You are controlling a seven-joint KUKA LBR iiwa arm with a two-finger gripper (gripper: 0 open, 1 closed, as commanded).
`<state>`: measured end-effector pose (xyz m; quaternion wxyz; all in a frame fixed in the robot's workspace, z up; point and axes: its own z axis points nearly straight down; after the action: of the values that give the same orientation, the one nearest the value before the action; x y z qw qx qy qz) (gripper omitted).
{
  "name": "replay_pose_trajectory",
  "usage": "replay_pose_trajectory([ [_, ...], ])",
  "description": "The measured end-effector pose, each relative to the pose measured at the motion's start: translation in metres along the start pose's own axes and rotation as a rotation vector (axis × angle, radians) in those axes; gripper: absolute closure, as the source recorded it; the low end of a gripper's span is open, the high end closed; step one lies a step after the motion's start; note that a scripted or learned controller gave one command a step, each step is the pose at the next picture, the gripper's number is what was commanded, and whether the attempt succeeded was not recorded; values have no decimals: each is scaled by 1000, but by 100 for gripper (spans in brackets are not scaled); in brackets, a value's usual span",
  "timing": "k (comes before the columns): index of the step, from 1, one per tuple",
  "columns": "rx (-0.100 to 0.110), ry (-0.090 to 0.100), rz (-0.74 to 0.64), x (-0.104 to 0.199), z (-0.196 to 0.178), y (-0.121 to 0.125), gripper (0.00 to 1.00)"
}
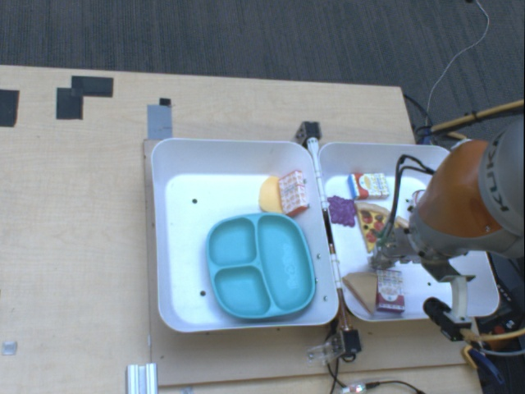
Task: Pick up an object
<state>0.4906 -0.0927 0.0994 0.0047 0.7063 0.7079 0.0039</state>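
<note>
A: Where's the thing to pick?
B: Red-and-white packet (pixel 390 291), front of the right bin (pixel 484 300), touching a tan wedge (pixel 358 289) on its left.
A: And the hand?
B: Hand (pixel 384 258) sits just above the packet's top edge, right next to it, w/ the pizza slice (pixel 374 222) close behind. Packet isn't between any fingers I can see; grip state – can't tell, arm (pixel 459 203) covers it.
A: Rest of that bin?
B: Purple lump (pixel 341 211), small carton (pixel 371 185) at the back.
A: Left bin (pixel 176 220)?
B: Blue divided plate (pixel 261 266), yellow round item (pixel 271 194), snack box (pixel 293 193). Both bins on the wood counter (pixel 74 245).
</note>
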Motion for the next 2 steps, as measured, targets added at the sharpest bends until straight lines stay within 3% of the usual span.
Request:
replay_pose_trajectory([
  [1,0,0,0,0,0,0,0],
  [2,-2,1,-1,1,-10,1,100],
])
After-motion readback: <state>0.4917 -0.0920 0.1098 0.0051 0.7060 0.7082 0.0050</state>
